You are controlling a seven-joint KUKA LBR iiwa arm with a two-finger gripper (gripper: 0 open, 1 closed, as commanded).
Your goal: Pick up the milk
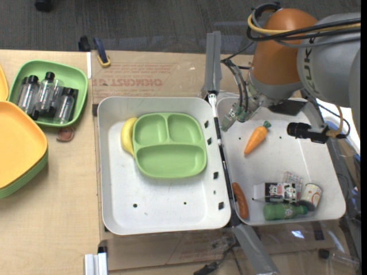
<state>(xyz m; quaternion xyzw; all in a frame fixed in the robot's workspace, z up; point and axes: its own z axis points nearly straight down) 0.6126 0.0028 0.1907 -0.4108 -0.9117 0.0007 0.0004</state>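
Brown cardboard point(149, 79) covered the bench under two white bins, its red print reading mirrored and not clearly legible. Part of "KUKA" showed on the grey arm point(330, 44). The left bin point(114, 211) held a green divided plate point(169, 144) with a yellow item point(127, 135) touching its left edge. The right bin point(332, 171) held a carrot point(256, 139), a sausage point(240, 200), a green bottle point(284, 211), a small round cup point(311, 195) and the milk point(282, 191), a small printed carton near the front, just above the bottle. The gripper point(238, 114) hung over the bin's back-left corner, well apart from the milk; its state could not be told. A green tray of vials point(47, 93) and orange plates point(20, 148) sat to the left.
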